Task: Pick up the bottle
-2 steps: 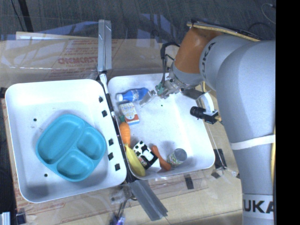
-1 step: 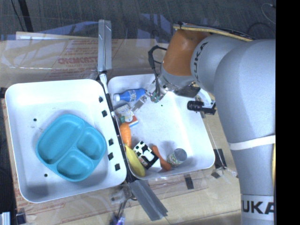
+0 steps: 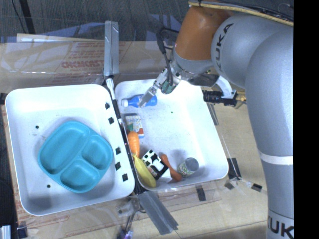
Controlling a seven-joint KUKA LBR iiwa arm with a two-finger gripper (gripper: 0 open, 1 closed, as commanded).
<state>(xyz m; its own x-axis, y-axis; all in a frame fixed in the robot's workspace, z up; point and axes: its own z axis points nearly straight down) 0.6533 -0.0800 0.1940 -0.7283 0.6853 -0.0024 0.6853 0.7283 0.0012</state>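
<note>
Arm, grey with an orange band, reaches in from the right over the right bin, beside the left bin that holds a blue divided plate. In the right bin a carrot, a banana, a black-and-white cube and a can lie along the left wall and near edge. The gripper hangs at the bin's far left corner, fingertips touching the blue bottle lying there; whether they are apart or clamped on it cannot be told.
</note>
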